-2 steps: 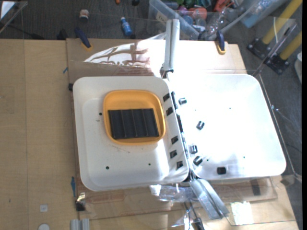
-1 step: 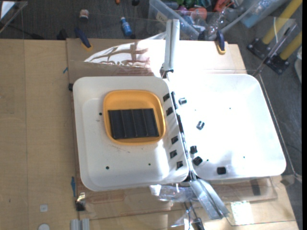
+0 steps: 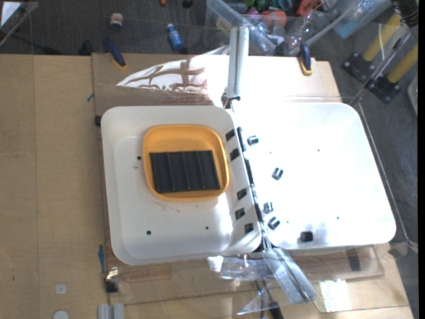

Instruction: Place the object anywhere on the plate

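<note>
The bench (image 3: 46,178) carries two white bins; the left bin (image 3: 126,231) holds an orange plate (image 3: 184,137), and a dark ribbed object (image 3: 184,171) already lies flat on it, so the placing looks done; the tool's state I cannot tell

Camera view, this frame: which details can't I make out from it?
- Right bin: washed out by glare; the small dark pieces are too small to identify.
- Dark ridged object on the orange plate: its kind and material are unclear.
- Clear tub at the top edge: cropped, contents blurred.
</note>
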Controlling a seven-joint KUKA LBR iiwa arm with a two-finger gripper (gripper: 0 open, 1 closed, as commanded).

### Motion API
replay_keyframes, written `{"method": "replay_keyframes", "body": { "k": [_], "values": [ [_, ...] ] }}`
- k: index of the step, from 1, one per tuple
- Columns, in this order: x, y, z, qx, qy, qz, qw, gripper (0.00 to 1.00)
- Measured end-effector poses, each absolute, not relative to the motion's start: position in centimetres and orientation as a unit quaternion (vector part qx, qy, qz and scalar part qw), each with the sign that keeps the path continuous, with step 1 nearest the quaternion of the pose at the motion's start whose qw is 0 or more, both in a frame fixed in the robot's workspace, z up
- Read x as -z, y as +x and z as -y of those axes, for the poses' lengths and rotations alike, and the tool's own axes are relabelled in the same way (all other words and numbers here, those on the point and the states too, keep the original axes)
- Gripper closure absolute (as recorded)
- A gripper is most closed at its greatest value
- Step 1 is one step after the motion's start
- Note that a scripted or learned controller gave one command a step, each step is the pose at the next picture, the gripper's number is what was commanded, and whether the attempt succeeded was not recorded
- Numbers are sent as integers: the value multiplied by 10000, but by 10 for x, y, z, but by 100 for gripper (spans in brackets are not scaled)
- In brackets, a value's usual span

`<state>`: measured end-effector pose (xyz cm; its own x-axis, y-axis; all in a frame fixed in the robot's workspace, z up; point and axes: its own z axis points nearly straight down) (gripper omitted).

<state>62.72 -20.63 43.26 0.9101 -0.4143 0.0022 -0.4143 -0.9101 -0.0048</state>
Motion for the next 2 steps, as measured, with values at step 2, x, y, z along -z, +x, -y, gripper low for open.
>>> {"method": "replay_keyframes", "body": {
  "k": [2],
  "values": [
    [-357,665,220,0,-9936,-1129,29,100]
  ]
}}
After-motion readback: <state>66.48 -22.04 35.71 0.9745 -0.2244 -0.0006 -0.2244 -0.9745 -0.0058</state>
